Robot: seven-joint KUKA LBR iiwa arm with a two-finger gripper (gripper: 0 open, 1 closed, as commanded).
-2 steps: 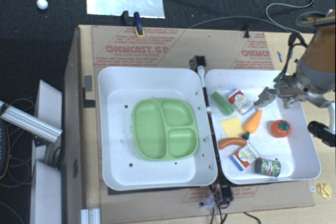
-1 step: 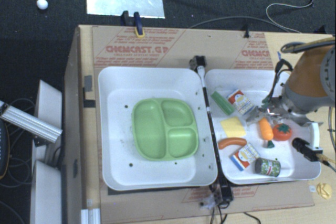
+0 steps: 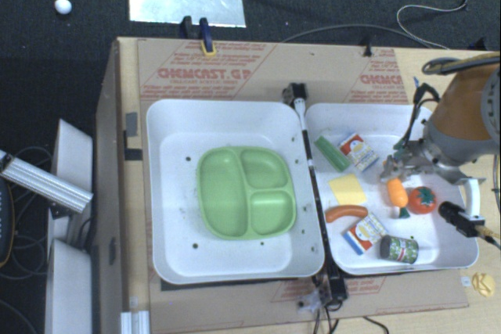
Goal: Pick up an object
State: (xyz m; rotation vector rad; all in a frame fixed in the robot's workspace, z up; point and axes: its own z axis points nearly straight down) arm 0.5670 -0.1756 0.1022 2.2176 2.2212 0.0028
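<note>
The right bin [image 3: 458,250] holds several toy foods: a green block [image 3: 331,153], a small red-and-white carton [image 3: 358,150], a yellow cheese slice [image 3: 347,189], a sausage [image 3: 345,213], an orange carrot [image 3: 398,192], a red tomato [image 3: 422,200], a second carton [image 3: 365,233] and a dark can [image 3: 399,248]. My gripper [image 3: 399,166] hangs low over the bin's right half, just above the carrot's top end and left of the arm's orange band [image 3: 462,102]. Nothing is visibly lifted off the bin floor.
The left bin [image 3: 176,168] carries a green divided plate [image 3: 246,192]. A black divider strip [image 3: 309,160] runs between the bins. The arm's body covers the right bin's far right corner. A black clamp part [image 3: 462,219] juts out beside the tomato.
</note>
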